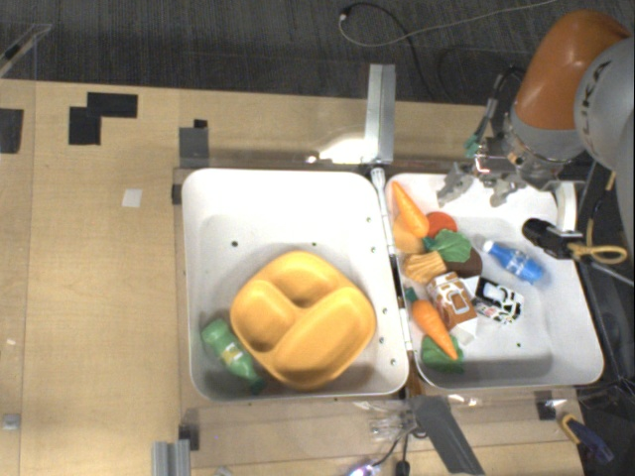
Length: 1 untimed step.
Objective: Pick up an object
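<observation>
Grey metal hand (474,184) hung with fingers apart over your right white bin (566,310), above the orange plastic carrot (408,209).

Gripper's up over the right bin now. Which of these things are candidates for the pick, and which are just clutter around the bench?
For the pick:
gripper
blue plastic bottle
orange toy carrot
small black-and-white toy car
large yellow moulded dish
green bottle beside it

Lying about:
black cable on the floor
black patches on the bench

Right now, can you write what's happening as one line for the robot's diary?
step: reaching | gripper: open, above right bin far edge, holding nothing | right bin: carrots, bottle, toys | left bin: yellow dish
</observation>
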Available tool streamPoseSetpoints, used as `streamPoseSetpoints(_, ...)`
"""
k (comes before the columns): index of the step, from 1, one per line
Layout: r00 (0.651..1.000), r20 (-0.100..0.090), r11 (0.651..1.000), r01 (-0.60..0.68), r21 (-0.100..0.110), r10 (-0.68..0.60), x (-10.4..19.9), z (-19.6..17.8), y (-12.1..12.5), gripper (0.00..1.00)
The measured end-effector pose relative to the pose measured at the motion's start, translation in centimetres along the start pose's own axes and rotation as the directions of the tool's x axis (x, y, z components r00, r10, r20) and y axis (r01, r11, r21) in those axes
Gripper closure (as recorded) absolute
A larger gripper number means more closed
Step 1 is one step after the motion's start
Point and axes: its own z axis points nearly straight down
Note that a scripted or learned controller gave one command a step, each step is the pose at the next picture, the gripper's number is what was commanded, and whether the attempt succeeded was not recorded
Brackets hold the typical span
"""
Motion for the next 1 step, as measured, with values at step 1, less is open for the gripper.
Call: streamPoseSetpoints(1, 0.999, 0.002, 0.999, 0.038, -0.009, -0.038, -0.57, 9.71, 2.03, 0.00)
